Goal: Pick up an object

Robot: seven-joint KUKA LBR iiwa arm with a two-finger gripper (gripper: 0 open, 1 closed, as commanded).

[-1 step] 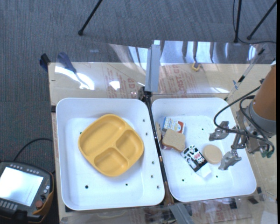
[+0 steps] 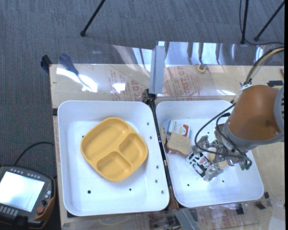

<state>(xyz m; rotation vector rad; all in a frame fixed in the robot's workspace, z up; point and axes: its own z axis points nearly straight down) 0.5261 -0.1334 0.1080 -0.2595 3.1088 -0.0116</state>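
One yellow tray (image 2: 114, 148), one bread slice (image 2: 178, 143), one carton (image 2: 177, 127); gripper (image 2: 212, 169) state unclear.

Yellow plate (image 2: 114, 148) is hogging the left bin (image 2: 67, 128); right bin's (image 2: 240, 190) near floor is lying open past the bread (image 2: 178, 143).

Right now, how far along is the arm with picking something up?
Done: the arm is lowered into the right bin, its gripper close above the floor beside the bread slice and small carton. In hand: nothing visibly gripped. Left: grasp and lift an object. The yellow plate lies untouched in the left bin.
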